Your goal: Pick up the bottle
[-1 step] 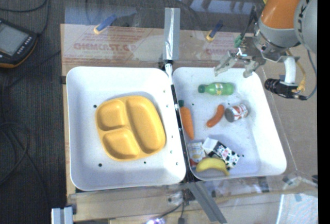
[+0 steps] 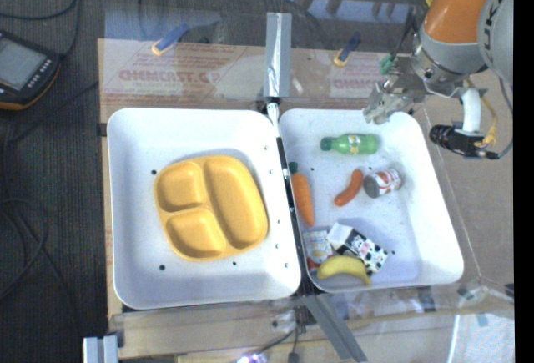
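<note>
A small green bottle with a yellow label lies on its side near the back of the right bin. My gripper hangs over that bin's back rim, up and to the right of the bottle and apart from it. Nothing shows between its fingers.
The right bin also holds a carrot, a red sausage, a small can, a banana, a black-and-white carton and a small packet. A yellow divided tray lies in the left bin.
</note>
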`<state>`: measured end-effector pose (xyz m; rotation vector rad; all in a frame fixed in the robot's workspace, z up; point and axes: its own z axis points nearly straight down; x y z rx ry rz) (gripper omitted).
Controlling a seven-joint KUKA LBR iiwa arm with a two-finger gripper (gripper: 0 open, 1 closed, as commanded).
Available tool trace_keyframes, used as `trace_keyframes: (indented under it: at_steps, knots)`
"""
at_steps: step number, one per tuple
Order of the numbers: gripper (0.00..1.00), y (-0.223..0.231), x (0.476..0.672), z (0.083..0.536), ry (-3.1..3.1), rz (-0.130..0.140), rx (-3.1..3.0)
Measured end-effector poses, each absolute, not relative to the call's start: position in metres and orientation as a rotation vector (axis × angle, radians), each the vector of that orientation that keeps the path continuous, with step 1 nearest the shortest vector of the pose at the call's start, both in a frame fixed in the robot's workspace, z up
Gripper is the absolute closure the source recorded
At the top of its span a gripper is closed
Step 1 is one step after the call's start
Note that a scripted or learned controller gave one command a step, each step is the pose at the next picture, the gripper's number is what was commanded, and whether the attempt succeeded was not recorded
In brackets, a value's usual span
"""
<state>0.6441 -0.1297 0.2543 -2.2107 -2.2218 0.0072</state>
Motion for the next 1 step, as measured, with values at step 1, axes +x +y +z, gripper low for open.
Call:
trace_keyframes:
  at_steps: [1]
  knots:
    - [0.00, -0.1298, 0.6441, 0.2543, -2.222, 0.008, -2.211]
